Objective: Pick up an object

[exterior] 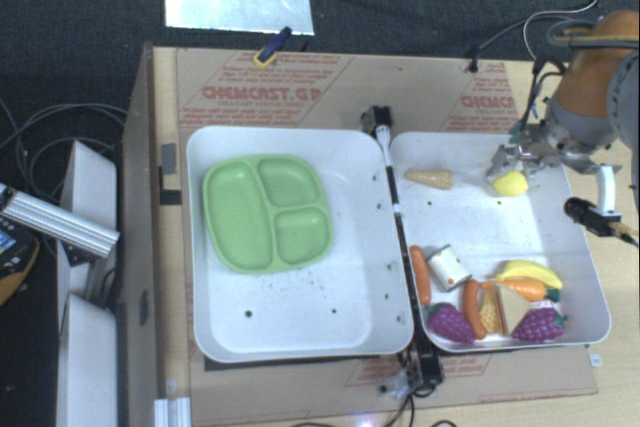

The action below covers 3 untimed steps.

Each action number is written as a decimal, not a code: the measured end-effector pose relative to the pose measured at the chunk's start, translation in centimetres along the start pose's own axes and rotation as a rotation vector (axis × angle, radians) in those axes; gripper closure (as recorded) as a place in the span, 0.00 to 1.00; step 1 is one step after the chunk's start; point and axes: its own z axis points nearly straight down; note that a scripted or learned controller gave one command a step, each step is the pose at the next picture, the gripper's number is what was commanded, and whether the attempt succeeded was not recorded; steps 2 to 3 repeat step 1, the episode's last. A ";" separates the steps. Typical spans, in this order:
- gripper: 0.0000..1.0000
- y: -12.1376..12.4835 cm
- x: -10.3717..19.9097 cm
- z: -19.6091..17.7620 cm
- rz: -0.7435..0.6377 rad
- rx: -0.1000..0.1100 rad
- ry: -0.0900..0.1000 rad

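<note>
We see the claw (513, 165) at the right bin's (570, 245) upper right edge, closed on a yellow lemon (510, 183), with bare floor left of it toward the corn (429, 178).

Red lettering is printed on the brown protective sheet (350, 85) that covers the worktop behind the two bins. "CHEMCAST GP" can be read at the left, just behind the left bin (215, 315), and a second, slanted print of the same brand is partly seen at the right. The smaller lines of print cannot be made out.
</note>
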 end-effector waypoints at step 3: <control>1.00 1.6 8.2 -4.6 0.001 0.000 0.003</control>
